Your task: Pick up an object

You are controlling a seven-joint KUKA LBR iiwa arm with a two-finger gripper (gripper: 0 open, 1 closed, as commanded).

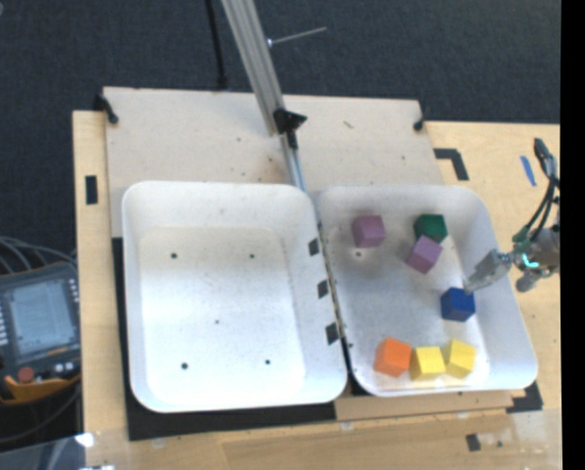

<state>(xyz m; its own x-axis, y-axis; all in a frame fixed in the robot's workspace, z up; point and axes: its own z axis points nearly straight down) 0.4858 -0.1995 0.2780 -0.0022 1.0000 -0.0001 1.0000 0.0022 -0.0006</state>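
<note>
The right bin holds several small blocks. Two purple blocks and a green block lie toward its far side. A blue block sits near the right wall. An orange block and two yellow blocks line the near wall. My gripper reaches in over the bin's right rim, just up and right of the blue block, with most of the arm cut off by the view's edge. Nothing shows in its grasp.
The left bin stands beside the right one, their walls touching. A slanted metal pole rises from the bench behind the bins. A teach pendant lies off the bench at the left.
</note>
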